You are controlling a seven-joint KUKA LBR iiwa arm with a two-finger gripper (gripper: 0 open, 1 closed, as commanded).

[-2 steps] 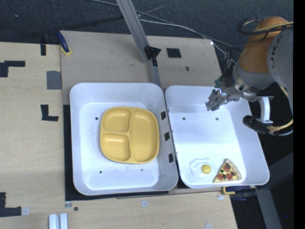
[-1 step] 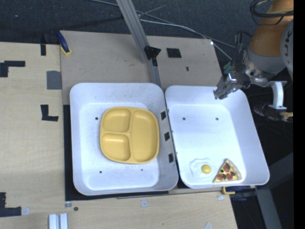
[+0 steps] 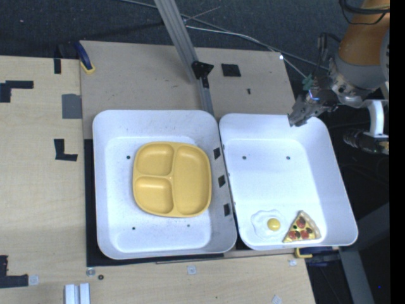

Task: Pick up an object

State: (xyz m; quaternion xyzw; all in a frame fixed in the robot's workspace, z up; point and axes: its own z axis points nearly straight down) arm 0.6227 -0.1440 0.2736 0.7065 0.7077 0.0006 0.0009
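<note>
gripper (image 3: 299,117) over the right bin's (image 3: 329,170) far corner, finger state unclear, well apart from fried egg (image 3: 267,223) and pizza slice (image 3: 302,227)

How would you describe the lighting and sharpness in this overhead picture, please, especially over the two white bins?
In the camera view, light falls evenly; the right bin is bright, nearly washed out on its floor, the left bin slightly greyer. The yellow plate, fried egg and pizza slice read clearly with soft shadows; the pincer is small and slightly blurred.

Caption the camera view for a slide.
End effector over right bin's far corner; egg and pizza near; yellow tray in left bin.
</note>
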